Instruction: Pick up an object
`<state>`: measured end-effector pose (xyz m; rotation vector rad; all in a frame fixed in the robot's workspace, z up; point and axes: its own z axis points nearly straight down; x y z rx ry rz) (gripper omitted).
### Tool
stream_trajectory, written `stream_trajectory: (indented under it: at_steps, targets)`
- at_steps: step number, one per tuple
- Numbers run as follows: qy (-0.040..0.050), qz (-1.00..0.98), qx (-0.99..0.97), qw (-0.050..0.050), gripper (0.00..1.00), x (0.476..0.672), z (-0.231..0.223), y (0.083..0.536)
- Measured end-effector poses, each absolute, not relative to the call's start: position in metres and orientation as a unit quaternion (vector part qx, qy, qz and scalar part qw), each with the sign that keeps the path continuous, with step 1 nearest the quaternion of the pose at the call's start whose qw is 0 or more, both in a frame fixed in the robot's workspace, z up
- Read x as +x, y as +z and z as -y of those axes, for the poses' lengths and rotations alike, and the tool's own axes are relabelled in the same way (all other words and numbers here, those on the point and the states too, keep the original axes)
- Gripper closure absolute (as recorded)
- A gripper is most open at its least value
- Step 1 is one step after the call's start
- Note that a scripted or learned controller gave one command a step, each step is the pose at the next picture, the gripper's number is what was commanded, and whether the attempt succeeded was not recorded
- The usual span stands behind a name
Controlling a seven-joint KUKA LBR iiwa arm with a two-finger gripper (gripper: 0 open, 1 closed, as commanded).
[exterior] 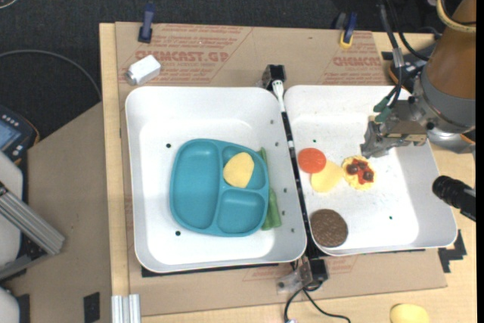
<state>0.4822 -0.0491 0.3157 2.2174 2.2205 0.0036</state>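
Two shallow white bins sat side by side on a cardboard-covered bench, their inner rims touching along a dark seam. The left bin [144,163] held one teal divided tray [198,197] that filled most of its floor, leaving open room mainly along the top and left walls. One yellow lemon-shaped piece [239,170] rested in the tray's upper right compartment, and one green strip [271,200] lay against the tray's right edge, its long axis running top to bottom.

The right bin [408,227] held four small things clustered near its left and middle: one orange-red round piece [311,159], one pale yellow piece [326,179] touching it below, one yellow item with dark red toppings [359,172] just to the right, and one brown round disc [330,228] near the bottom rim. All four were roundish, with no clear long axis. The bin's right half and top lay bare.

The gripper [375,141] hung just above the topped item. How far it was open could not be told, and nothing showed in its grasp.
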Motion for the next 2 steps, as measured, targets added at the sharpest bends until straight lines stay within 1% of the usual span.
stream_trajectory:
  at_steps: [1,2]
  targets:
    - [0.0099,-0.712,0.702,0.006,1.00,0.517,-0.059,0.489]
    - [-0.0042,-0.706,0.708,-0.003,1.00,0.503,-0.048,0.388]
